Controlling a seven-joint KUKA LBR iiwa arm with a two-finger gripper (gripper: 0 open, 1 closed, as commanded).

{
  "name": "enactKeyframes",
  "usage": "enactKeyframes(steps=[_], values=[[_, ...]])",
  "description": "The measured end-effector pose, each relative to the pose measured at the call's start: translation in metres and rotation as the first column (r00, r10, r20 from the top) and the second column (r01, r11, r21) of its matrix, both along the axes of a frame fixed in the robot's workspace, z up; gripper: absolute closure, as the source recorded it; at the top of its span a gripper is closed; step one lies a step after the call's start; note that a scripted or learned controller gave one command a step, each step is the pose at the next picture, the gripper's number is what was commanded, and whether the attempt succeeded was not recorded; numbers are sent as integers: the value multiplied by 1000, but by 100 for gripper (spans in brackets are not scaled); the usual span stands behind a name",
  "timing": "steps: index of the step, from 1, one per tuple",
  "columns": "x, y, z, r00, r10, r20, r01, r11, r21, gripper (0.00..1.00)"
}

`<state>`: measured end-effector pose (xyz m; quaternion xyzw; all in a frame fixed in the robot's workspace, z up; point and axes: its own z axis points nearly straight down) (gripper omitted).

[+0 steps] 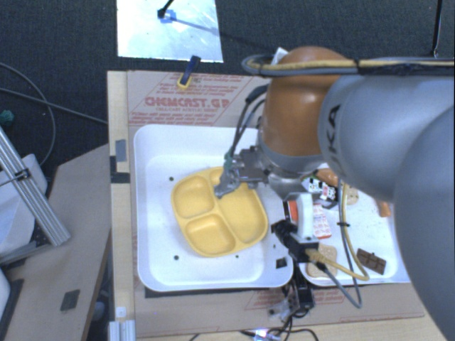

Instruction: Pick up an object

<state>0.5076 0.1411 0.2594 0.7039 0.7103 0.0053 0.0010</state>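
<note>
A yellow plate with three compartments [213,215] lies flat in the left white bin [160,190], toward its right side. My gripper [227,180] hangs low over the plate's upper right rim, at or just above the divider. The large orange and grey wrist above it hides the bin's right wall and part of the plate's far edge. I cannot tell whether the gripper touches the plate.
The right bin [387,275] holds a white carton with red print [314,219], a brown bar [371,260] and a tan piece [325,251], partly under the arm. Cardboard [188,101] lies beneath the bins. A shiny sheet [167,20] and a blue-yellow clip [188,72] lie behind.
</note>
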Motion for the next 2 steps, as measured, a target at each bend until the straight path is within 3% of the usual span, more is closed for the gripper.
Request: enactKeyframes(steps=[1, 2], values=[[-24, -4, -159, 1000, -8, -18, 8, 1000, -8, 0], [27, 38, -171, 1000, -3, -12, 3, 1000, -8, 0]])
